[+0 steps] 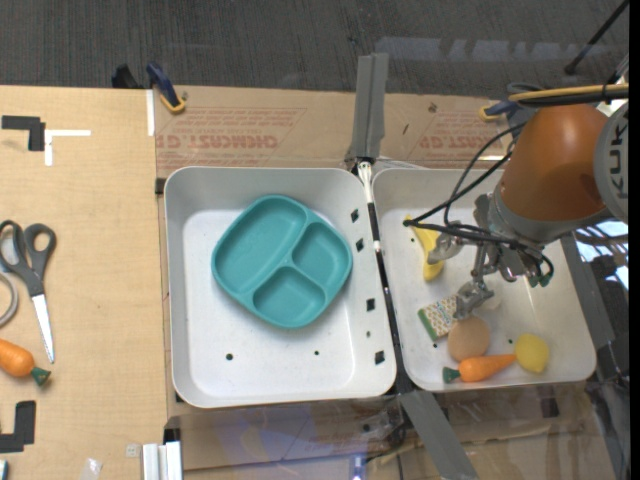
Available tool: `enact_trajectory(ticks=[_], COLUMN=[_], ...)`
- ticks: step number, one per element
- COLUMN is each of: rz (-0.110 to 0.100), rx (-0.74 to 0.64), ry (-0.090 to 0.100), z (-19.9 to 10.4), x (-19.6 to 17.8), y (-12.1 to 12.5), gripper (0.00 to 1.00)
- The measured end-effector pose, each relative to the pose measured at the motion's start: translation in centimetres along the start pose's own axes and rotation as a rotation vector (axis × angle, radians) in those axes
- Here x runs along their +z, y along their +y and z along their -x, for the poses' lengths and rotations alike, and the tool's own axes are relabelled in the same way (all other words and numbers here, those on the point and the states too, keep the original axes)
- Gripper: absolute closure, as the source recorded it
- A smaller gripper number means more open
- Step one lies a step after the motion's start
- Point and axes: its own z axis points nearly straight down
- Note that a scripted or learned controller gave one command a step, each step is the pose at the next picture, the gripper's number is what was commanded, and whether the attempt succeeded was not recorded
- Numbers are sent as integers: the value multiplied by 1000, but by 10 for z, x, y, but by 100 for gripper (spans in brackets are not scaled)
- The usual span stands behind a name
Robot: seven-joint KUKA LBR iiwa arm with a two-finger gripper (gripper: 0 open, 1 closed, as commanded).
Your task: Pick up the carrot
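One carrot (pixel 484 367), orange w/ green stem end, lying flat

The wooden bench (pixel 80 268) fills the frame's left and carries two white bins, the left bin (pixel 180 298) at centre and the right bin (pixel 575 353) toward the right, with scissors (pixel 30 278) and a toy carrot (pixel 18 360) at the far left edge.

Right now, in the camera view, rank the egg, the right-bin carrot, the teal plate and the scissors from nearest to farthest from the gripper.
1. Egg, just below the gripper, right bin.
2. Carrot, at the right bin's front edge.
3. Teal plate, left bin.
4. Scissors, on the bench, far left.
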Motion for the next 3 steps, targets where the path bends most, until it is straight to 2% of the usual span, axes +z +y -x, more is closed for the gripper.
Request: enact_trajectory(ticks=[1,2,3], rz=[1,-2,-3], rx=[115,416,552], ry=[3,-2,-9], z=[-58,-30,-85], x=[25,-54,21], y=[30,-56,-8], gripper=[0,0,0])
